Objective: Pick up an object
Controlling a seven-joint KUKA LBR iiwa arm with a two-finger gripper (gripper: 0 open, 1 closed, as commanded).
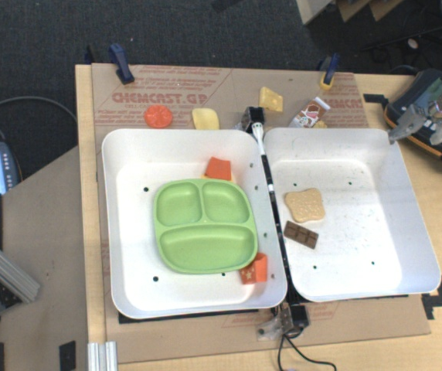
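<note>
- Nearest you, at the front rim between the bins, a tangle of cable (287, 332); ignore it.
- Left bin (120, 207): an orange block (255, 269) sits at the front right, touching the rim of the green plate (204, 225). It looks like stiff foam or plastic with flat faces, probably light. It's close to the bin wall, so you get little room to close on it.
- The green plate is moulded plastic with three compartments, a smooth glossy lip and a wide, shallow shape. I'd call it a poor first pick: it's likely slippery and only the rim can be grabbed.
- Right bin (406, 230): the brown chocolate piece (300, 235) is a flat, rigid-looking toy bar lying low on the floor. Take it across the short sides.
- Just behind it, nearly touching, is the toast slice (304, 205). It's tan with a matte grainy top, thin, and probably light plastic. It lies in open floor, so it's your easiest target; pinch it across the narrow width.
- Farther back in the left bin, a second orange block (218, 168) sits just behind the plate.
- On the cardboard beyond the bins: a red disc (158, 116), a pale yellow lump (205, 118), a yellow wedge (270, 99) and a small printed packet (310, 114).
- Two blue clamps (120, 62) pin the cardboard's far edge.
- The gripper (408, 126) is at the far right, outside the right bin's back corner and well apart from every object. You can't tell whether it's open or closed, and nothing is visibly held.
</note>
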